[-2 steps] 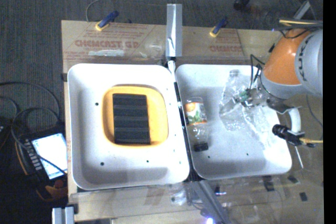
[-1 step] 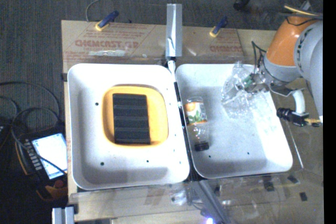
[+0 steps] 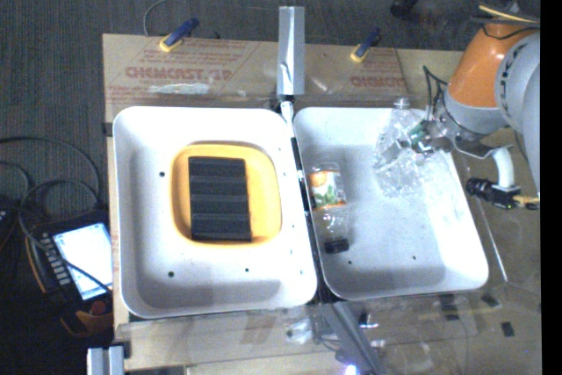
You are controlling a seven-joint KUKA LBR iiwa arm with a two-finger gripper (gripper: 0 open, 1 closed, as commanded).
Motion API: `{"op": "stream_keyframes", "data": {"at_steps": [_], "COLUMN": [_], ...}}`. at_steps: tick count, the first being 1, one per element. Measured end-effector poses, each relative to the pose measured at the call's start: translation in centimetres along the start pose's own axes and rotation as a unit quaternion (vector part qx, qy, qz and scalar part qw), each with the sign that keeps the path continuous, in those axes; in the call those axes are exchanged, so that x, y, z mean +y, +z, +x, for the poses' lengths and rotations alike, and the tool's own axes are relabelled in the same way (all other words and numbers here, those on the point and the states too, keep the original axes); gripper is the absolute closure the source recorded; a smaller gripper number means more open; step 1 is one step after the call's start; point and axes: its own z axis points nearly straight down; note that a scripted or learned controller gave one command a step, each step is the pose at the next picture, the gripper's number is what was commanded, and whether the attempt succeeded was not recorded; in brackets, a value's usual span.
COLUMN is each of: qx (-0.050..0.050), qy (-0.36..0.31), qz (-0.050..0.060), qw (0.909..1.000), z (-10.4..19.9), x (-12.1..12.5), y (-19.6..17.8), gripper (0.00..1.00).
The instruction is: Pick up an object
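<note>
The right bin point(image 3: 457, 259) holds a small clear bottle point(image 3: 327, 205) with an orange and green label and a black cap, lying along the bin's left wall. A crumpled clear plastic object point(image 3: 397, 155) lies in the bin's upper middle. My gripper point(image 3: 428, 136) is low over the bin's upper right corner, right against the right side of the crumpled plastic. The orange band of the arm point(image 3: 481, 75) rises just behind it. The left bin point(image 3: 140, 189) holds a yellow dish point(image 3: 268, 189) with a ribbed black block point(image 3: 219, 198) resting in it.
An upright metal post point(image 3: 291, 53) stands behind the gap between the bins. Two blue and yellow clamps point(image 3: 178, 32) point(image 3: 366, 44) pin the cardboard at the back. A tablet and cables point(image 3: 75, 255) lie on the floor to the left.
</note>
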Motion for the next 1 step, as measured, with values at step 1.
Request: {"op": "stream_keyframes", "data": {"at_steps": [1], "qx": [-0.008], "qy": [0.000], "qz": [-0.006], "qw": [0.9999], "z": [6.05], "x": [4.94], "y": [-8.57], "gripper": [1.00]}}
